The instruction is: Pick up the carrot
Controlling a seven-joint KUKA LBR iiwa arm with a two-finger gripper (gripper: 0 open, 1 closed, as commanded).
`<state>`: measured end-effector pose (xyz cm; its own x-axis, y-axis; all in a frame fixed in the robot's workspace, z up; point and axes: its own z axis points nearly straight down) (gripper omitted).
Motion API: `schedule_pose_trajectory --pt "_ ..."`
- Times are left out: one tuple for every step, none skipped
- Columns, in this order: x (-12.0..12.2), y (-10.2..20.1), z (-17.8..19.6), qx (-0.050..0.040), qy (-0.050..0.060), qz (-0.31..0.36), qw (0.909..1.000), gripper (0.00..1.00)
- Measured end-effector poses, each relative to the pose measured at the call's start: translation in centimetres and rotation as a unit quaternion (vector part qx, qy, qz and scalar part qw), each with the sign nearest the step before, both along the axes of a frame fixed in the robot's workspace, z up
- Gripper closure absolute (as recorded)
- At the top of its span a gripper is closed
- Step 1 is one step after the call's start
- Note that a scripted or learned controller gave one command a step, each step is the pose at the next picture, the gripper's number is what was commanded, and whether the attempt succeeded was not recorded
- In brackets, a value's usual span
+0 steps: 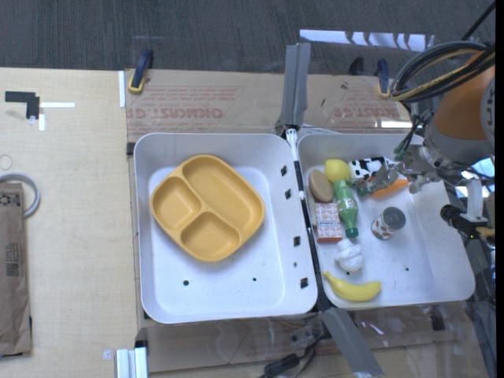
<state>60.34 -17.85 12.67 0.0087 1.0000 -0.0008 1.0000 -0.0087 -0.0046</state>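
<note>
In the right bin (441,282), near its far edge, the carrot (391,186) is seen as a slim orange taper lying roughly level, with the end effector (383,181) directly at it. The metal fingers are seen close around the carrot's left part, but whether they are clamped on it cannot be told at this size. A black-and-white patterned toy (367,166) is found just behind, touching or nearly touching the end effector.

To the left, a round yellow lemon (336,170), a brown oval bun-like piece (320,185), a green plastic bottle (346,208) and a red-and-white carton (327,221) are clustered together. A small metal can (387,223) stands just below the carrot. A white lumpy object (349,256) and a curved yellow banana (352,288) lie nearer the front wall.

In the left bin (157,290), 1 smooth yellow tray (207,206) with 3 compartments is laid at a tilt.

The arm (465,116) is reached in from the right, its orange band above the wrist, with the wrist angled down and leftward; black cables are looped over it.
</note>
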Motion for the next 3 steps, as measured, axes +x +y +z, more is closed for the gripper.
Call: schedule_pose_trajectory --pt "4.0 -4.1 1.8 -0.0005 -0.002 0.025 0.9997 0.00" --pt "2.4 -1.8 0.7 0.0002 -0.001 0.047 0.9989 0.00" --pt "2.2 -3.9 -2.3 0.0008 -0.012 0.150 0.9886 0.00"
